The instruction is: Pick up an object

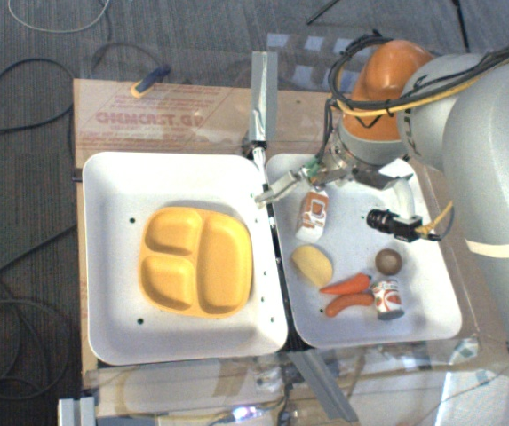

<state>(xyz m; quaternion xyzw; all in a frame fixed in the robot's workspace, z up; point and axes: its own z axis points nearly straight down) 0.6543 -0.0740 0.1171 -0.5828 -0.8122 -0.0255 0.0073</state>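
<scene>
Pincer (314,174): hangs over the far left corner of the right bin, close to the wall shared with the left bin; the view does not show whether it is apart or together, and nothing can be seen held in it
Arm (467,149): grey with an orange band (387,82), reaching in from the right over the far side of the right bin
Right bin (423,322): white and shallow, holding all the small things
Carton (314,216): small, white with a brown-orange print, just on the near side of the pincer and the closest thing to it; I cannot tell whether they touch
Potato (312,264): pale yellow, on the near side of the carton, just beside the bin's left wall
Carrot (346,285): orange, lying to the right of the potato
Red piece (347,303): curved, just beside the carrot on its near side
Can (388,300): small, red and white, at the right ends of the carrot and the red piece
Ball (388,261): brown and round, just beyond the can, well apart from the pincer
Left bin (112,327): white, holding a yellow tray (198,260) with three compartments
Surface: a cardboard sheet (147,118) with red lettering lies under the far side of the bins
</scene>
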